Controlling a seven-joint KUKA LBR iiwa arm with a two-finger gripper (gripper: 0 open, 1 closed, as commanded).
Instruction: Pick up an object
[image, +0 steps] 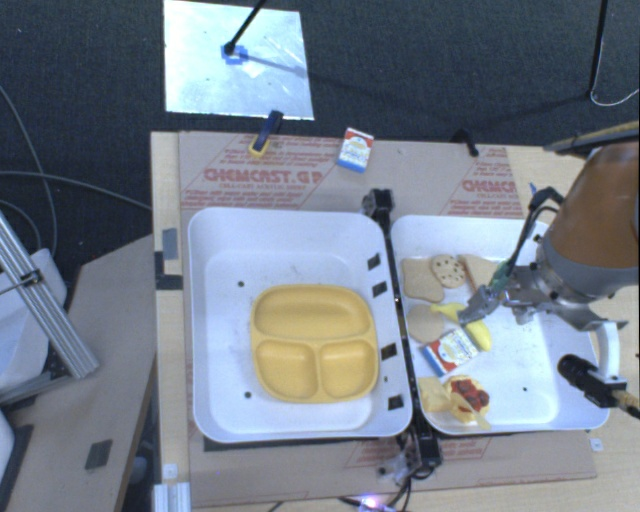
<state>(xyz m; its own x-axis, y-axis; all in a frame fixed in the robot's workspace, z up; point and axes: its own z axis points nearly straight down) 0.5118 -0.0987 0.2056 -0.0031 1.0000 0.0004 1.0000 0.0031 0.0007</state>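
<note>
I see the arm (600, 225) reaching in from the right over the right bin (530, 405). Its gripper (483, 303) hangs low above the left half of that bin, just over the banana (472, 327). I cannot tell whether anything is gripped there.

The things to pick all lie in the right bin's left part. At the far end sits a cookie (447, 269) with a slice of bread (421, 282) just left of it. The banana lies in the middle, and a small red, white and blue packet (452, 350) lies just near of it. At the near edge sits a yellow wrapper with red on it (462, 397).

The left bin (215, 300) holds a yellow tray (313, 340) with three compartments. On the board beyond the bins lies a small carton (355, 150).
</note>
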